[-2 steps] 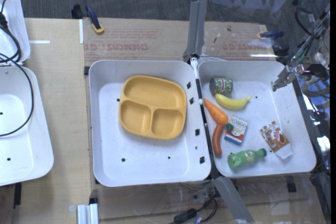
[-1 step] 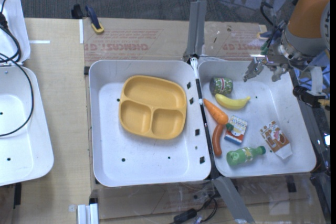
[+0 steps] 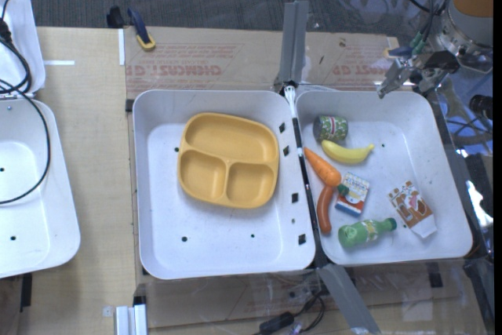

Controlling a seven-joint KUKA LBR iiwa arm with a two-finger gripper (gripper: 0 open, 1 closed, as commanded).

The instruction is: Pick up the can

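The can (image 3: pixel 331 127) lies on its side, green-labelled, in the right bin (image 3: pixel 408 102), near that bin's far-left corner and just beside the banana (image 3: pixel 348 152), which sits a little nearer the middle. The hand (image 3: pixel 409 73) hangs above the bin's far-right corner, at the rim, well apart from the can and carrying nothing; the tangle of cables and metal at the wrist makes it impossible to tell how far its fingers are spread. So the task looks to be at its approach stage, with no grasp yet made. The next move calls for the hand to travel along the far edge toward the left corner, then descend over the can with its fingers set across the can's short, round body rather than along it, clear of the banana and of the divider wall between the bins. The carrot (image 3: pixel 322 166), the sausage (image 3: pixel 325 209) and the small cartons lie further toward the near edge, out of that path.
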